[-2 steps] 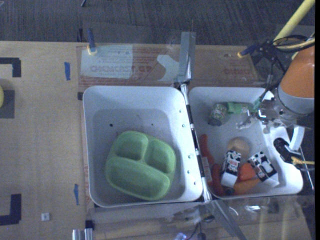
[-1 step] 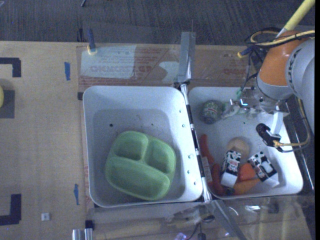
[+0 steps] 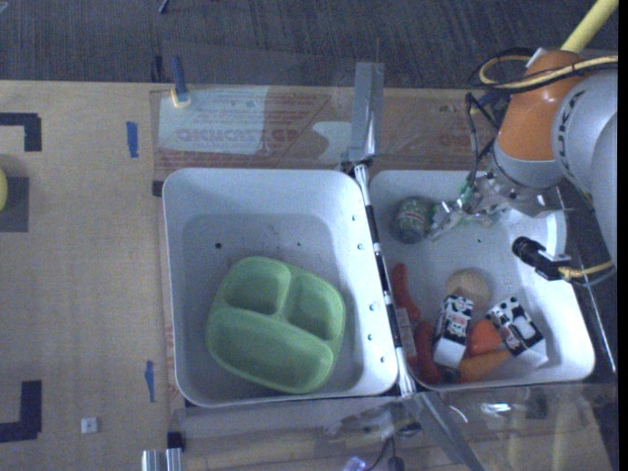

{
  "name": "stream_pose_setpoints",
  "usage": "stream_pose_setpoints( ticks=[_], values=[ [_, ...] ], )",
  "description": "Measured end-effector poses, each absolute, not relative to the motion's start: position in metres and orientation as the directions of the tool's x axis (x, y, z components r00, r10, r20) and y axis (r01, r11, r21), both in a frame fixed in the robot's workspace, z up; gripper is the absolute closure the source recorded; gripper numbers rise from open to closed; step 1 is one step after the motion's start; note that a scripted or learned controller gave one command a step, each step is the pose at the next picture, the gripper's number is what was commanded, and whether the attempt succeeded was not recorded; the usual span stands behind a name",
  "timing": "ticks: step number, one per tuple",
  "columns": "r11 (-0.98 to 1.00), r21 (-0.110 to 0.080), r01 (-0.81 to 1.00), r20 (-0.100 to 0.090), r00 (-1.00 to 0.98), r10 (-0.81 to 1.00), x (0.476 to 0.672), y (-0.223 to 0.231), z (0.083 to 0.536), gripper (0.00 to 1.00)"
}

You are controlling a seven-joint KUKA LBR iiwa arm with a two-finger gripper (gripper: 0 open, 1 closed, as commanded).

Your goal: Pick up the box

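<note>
While I watch the feed from above, the left bin (image 3: 182,263) holds a green divided tray (image 3: 277,323), three compartments showing, lying flat toward the near side. A metal divider (image 3: 365,116) runs up from the seam between the two bins.

Past the seam, the right bin (image 3: 574,356) is crowded. A red, elongated item (image 3: 404,292) lies along its left wall, and more red (image 3: 425,351) sits nearer the front corner. A round greenish ball (image 3: 414,218) rests toward the back left. A tan round object (image 3: 469,283) sits near the middle. Just in front of it stands a small black-and-white patterned box (image 3: 453,330), a carton by the look of it, touching an orange piece (image 3: 481,346). A second black-and-white box (image 3: 518,328) lies tilted on the other side of that orange piece, toward the front right.

My gripper (image 3: 469,207) hangs over the back of the right bin, just beside the ball and well apart from both boxes. It blurs into clutter, so I cannot tell how the jaws stand. Nothing visibly sits between them. The grey arm (image 3: 589,135) with its orange band (image 3: 535,111) comes in from the right, and a black fitting (image 3: 530,253) juts below the wrist.
</note>
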State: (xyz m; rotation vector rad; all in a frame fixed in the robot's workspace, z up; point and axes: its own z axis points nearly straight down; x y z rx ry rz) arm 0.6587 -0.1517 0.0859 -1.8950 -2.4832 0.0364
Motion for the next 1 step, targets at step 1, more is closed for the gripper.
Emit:
stream_pose_setpoints(
  ticks=[1],
  values=[
    [0.263, -0.041, 0.964, -0.001, -0.263, 0.965, 0.6559, -0.1547, 0.0940, 1.00]
  ],
)
